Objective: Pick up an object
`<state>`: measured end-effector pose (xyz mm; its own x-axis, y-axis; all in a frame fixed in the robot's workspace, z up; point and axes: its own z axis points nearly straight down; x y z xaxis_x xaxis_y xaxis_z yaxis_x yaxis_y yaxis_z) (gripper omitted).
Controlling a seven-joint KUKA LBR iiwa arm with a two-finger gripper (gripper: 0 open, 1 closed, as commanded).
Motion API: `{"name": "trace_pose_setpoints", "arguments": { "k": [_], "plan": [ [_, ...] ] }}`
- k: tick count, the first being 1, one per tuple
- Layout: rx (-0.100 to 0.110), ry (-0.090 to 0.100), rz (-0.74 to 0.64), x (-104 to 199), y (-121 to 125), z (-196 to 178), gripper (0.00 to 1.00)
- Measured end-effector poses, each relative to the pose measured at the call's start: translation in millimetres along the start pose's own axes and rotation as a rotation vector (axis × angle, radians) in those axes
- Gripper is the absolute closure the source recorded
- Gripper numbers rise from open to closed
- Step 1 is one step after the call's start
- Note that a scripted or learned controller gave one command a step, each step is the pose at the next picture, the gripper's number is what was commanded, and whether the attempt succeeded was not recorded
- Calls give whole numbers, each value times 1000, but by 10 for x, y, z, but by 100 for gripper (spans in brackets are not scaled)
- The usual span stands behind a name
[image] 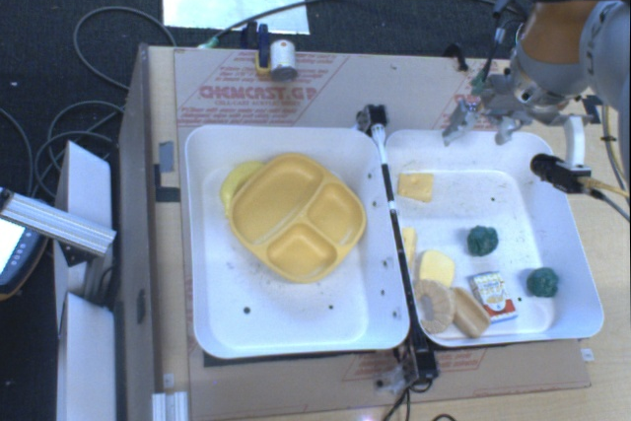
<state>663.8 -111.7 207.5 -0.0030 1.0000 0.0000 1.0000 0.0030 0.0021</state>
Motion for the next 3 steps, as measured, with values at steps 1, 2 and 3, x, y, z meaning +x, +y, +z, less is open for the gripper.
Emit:
{"name": "trace_pose_setpoints", "arguments": {
  "k": [1, 2, 3],
  "plan": [
    [4, 0, 1, 66, -537, 1113, 0],
    [2, 0, 2, -83, -1020, 1233, 0],
    [2, -1, 2, -495, -1494, 1229, 0]
  ]
}}
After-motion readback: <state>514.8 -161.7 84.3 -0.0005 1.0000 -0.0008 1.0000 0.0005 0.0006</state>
